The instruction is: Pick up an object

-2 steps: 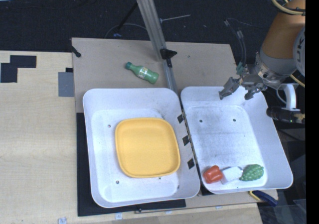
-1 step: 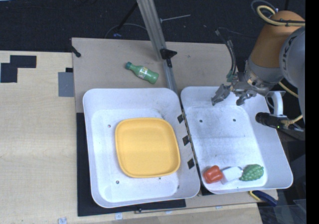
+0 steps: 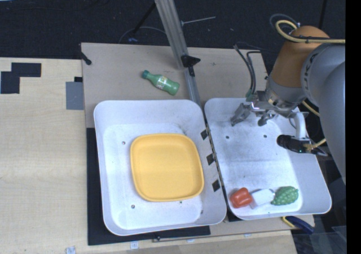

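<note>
The tan wooden bench (image 3: 113, 78) carries two shallow white plastic bins set side by side, their inner rims touching along a row of small black clips. The grey robot arm with its orange band (image 3: 296, 58) comes in over the bench's right edge and bends down over the far end of the right-hand bin (image 3: 256, 160). The left-hand bin (image 3: 110, 134) holds a square yellow plastic plate with rounded corners (image 3: 167, 166), lying flat near the bin's middle and a little toward its near edge.

A ribbed silver aluminium bar (image 3: 172, 18) slants from beyond the bench's far edge down to the gap between the two bins, with a black clamp on it part-way along.

The gripper (image 3: 251, 117) hangs above the right-hand bin's far end, close to its far rim, and its fingers are spread apart with nothing between them; the bin floor beneath them is bare.

A small green plastic bottle with a pale label (image 3: 161, 82) lies on its side on the bare bench, just beyond the far rim of the left-hand bin.

Three small things lie in a row along the near edge of the right-hand bin, well apart from the gripper: a red toy pepper (image 3: 241, 197) at the left, a small white block (image 3: 262, 196) touching it in the middle, and a bumpy green toy fruit (image 3: 285, 195) at the right, just beside the block.
</note>
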Controlling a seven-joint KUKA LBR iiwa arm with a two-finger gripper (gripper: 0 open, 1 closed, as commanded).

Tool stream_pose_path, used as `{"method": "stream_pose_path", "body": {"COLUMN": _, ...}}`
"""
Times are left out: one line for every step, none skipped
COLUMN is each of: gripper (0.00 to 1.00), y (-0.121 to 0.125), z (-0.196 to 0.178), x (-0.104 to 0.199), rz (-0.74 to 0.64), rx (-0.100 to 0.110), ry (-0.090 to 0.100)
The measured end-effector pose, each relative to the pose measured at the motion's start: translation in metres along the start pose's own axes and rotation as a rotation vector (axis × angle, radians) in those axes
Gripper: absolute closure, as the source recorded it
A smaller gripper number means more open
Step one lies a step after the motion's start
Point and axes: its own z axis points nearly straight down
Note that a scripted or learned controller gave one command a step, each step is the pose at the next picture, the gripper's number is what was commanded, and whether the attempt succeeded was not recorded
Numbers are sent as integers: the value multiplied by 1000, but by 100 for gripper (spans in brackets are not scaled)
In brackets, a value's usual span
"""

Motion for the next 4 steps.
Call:
{"method": "stream_pose_path", "body": {"gripper": 0, "y": 0, "z": 24, "x": 1, "rz": -1, "rx": -3, "ry": -1}}
{"method": "stream_pose_path", "body": {"gripper": 100, "y": 0, "z": 13, "x": 1, "rz": -1, "rx": -5, "ry": -1}}
{"method": "stream_pose_path", "body": {"gripper": 100, "y": -6, "z": -35, "x": -4, "rz": 0, "rx": -9, "ry": -2}}
{"method": "stream_pose_path", "body": {"gripper": 100, "y": -5, "z": -77, "x": -6, "rz": 2, "rx": -8, "ry": -1}}
